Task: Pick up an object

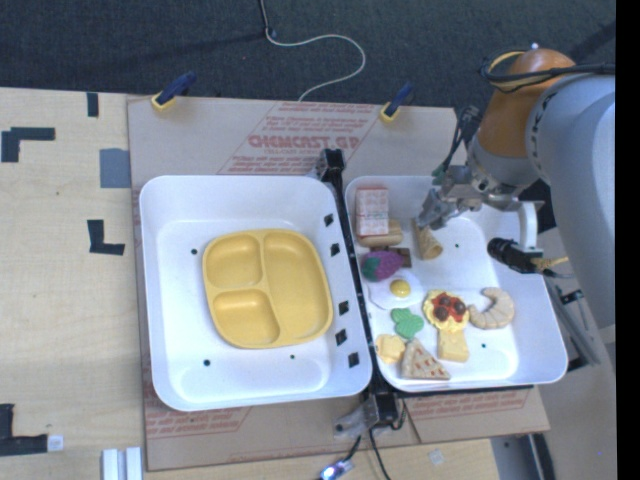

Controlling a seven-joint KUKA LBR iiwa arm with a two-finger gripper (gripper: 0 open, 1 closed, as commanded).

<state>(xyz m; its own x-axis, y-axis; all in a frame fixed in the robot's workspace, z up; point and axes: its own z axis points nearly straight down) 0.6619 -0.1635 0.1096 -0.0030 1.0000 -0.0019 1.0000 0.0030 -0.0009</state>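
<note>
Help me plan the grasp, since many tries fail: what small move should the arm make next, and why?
Probably a short drop straight down. The pincer hangs in the right bin just above a small tan piece, with the pink wafer to its left. Whether it grips anything cannot be told.

Left bin: holding a divided plate at its centre.
Right bin: lying at the left bin's 3 o'clock, touching it.
Toy food: sitting in the right bin, spreading from 10 to 6 o'clock.
Gripper: hanging over the right bin at 12 o'clock.
</note>
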